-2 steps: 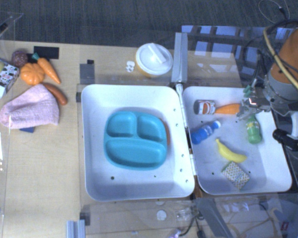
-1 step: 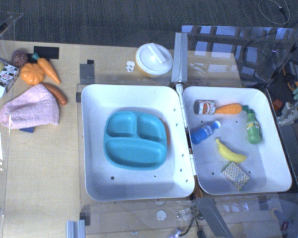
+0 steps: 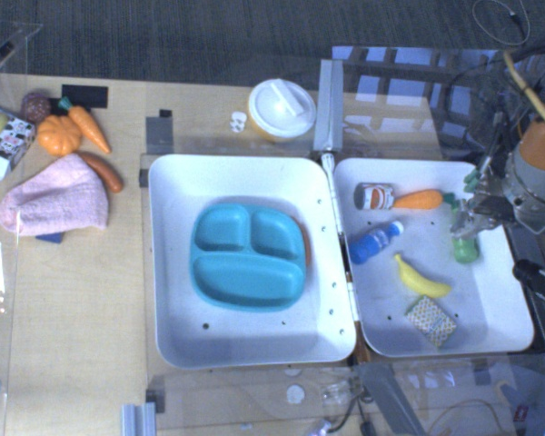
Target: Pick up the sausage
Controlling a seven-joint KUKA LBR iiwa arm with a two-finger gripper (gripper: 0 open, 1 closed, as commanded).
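A brown, sausage-like strip shows along the right edge of the blue divided plate in the left bin, and the plate hides most of it. Another orange-brown sausage-shaped piece lies on the bench outside the bins, beside a pink cloth. My gripper hangs over the right bin near its right wall, just above a small green object. It is far from both brown pieces.
The right bin holds a small can, a carrot, a blue bottle, a banana and a patterned packet. A white lidded bowl stands behind the bins. Toy vegetables sit at far left.
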